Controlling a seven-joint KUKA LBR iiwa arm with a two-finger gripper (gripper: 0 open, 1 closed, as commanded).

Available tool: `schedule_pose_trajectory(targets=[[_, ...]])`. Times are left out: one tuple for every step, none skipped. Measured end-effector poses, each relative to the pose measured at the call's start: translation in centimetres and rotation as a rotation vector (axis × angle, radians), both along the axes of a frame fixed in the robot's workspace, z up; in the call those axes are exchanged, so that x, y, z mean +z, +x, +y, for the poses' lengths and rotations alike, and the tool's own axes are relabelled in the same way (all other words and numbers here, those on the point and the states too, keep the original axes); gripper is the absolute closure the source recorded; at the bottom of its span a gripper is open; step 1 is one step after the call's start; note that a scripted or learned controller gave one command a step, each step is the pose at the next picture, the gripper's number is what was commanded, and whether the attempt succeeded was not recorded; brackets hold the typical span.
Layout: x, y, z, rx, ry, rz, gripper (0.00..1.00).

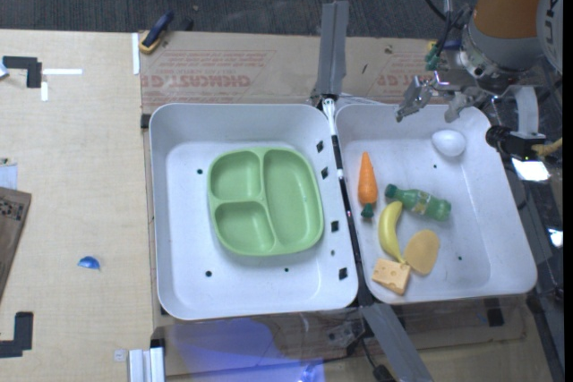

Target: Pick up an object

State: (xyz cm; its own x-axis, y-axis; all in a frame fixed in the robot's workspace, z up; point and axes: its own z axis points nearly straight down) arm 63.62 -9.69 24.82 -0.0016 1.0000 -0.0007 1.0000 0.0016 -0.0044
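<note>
The right bin (501, 192) holds a white egg (448, 141), an orange carrot (367, 179), a green bottle (419, 202) lying on its side, a yellow banana (390, 230), a tan oval piece (423, 251) and a cheese wedge (391, 275). My gripper (431, 106) hangs over the bin's far edge, just above and behind the egg. Its fingers are spread open with nothing between them.
A green divided plate (266, 199) lies in the left bin (179, 219). The raised divider (335, 58) stands between the bins at the back. Cardboard and the wooden bench (72, 192) lie to the left. Cables hang by the arm at the right.
</note>
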Motion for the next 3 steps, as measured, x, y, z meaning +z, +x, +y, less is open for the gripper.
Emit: schedule_pose_trajectory(targets=[[-13.6,-5.4,0.3,0.076,0.000,-0.012,0.00],[-5.7,-1.0,1.7,-0.283,-0.002,-0.002,0.00],[-12.9,-3.6,-0.2,-0.161,0.000,-0.001,0.00]])
